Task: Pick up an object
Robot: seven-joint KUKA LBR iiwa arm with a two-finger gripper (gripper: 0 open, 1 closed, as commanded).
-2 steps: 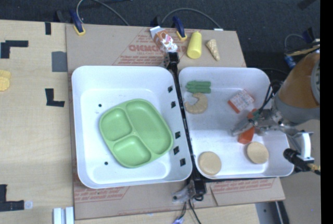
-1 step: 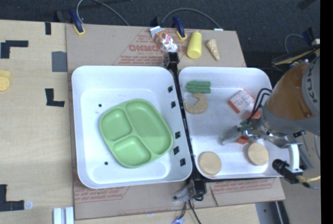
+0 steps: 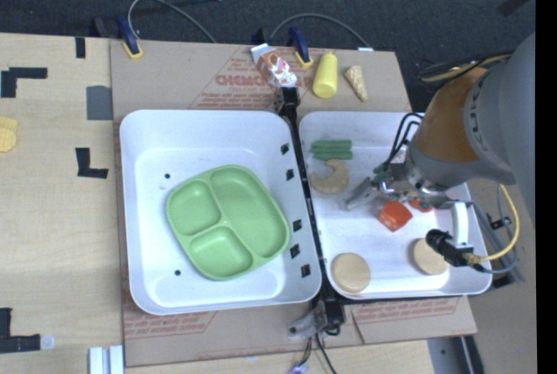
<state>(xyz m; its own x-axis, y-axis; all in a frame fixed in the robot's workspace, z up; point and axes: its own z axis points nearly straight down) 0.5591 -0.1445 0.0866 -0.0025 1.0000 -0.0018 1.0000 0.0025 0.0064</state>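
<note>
From the overhead camera I am watching the gripper [image 3: 376, 188] hanging low in the right bin [image 3: 348, 229], its fingers spread apart and gripping nothing. The red block [image 3: 394, 215] is lying just beside them; it is looking small, light and rigid (probably plastic), so I am planning to pinch across its flat sides. That bin is also holding a green piece [image 3: 332, 150], a tan curved piece [image 3: 331, 180] and two tan discs [image 3: 351, 271]. The left bin [image 3: 144, 181] is holding a green divided plate [image 3: 227, 220].

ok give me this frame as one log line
arm: over right bin | tool: low beside red block, nothing seen held | left bin: green tray | pick: not done
</note>
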